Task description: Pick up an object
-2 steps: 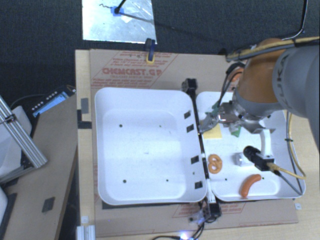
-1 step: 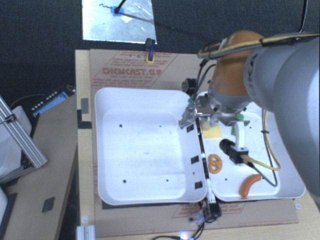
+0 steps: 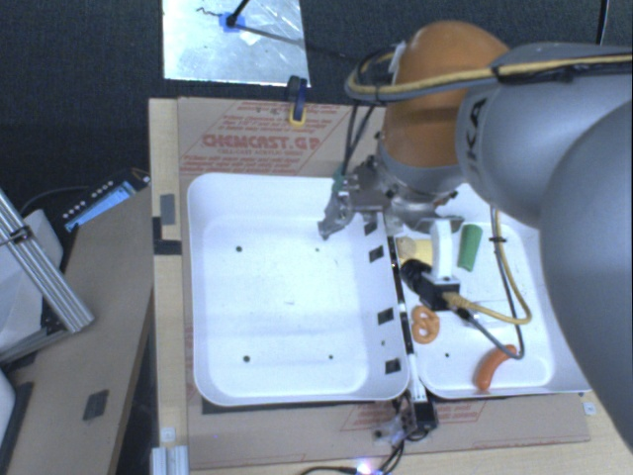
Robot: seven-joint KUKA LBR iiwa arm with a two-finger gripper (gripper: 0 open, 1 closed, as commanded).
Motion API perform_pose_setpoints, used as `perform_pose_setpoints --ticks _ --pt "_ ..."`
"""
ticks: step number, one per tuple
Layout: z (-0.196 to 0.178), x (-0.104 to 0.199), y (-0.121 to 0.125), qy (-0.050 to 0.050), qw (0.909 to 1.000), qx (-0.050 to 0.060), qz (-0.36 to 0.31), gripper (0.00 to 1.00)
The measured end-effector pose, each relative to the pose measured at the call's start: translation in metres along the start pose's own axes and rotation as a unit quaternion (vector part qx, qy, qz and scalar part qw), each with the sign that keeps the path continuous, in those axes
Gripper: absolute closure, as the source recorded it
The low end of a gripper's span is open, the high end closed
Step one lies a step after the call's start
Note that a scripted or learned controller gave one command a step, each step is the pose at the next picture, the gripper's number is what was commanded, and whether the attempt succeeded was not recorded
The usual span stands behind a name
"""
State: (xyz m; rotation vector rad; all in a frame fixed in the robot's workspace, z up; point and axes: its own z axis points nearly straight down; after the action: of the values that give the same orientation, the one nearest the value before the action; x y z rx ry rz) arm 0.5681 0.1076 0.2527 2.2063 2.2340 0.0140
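The grey metal claw (image 3: 336, 216), seemingly empty though its spread was unclear, hung over the left white bin (image 3: 287, 305), objects lying rightward.

Viewpoint: one fixed camera stood above the two shallow white plastic bins (image 3: 287, 295), looking down at a slant.
Facing: the far edge of the bins lay toward the top of the frame.
Nearness: mid-range; both bins fitted in.
Arm side: the grey arm with its orange band (image 3: 445, 77) entered right of the bins.
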Motion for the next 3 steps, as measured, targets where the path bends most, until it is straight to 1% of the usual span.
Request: perform_pose_setpoints --ticks 1,2,3 --pt "-0.007 -0.006 0.000 -0.002 1.0000 0.002 0.001 1.00" --pt "-0.161 0.058 -0.001 0.001 1.0000 -0.006 0.000 1.00" --pt "-0.247 0.124 -0.047 0.002 1.0000 -0.001 -0.001 1.00"
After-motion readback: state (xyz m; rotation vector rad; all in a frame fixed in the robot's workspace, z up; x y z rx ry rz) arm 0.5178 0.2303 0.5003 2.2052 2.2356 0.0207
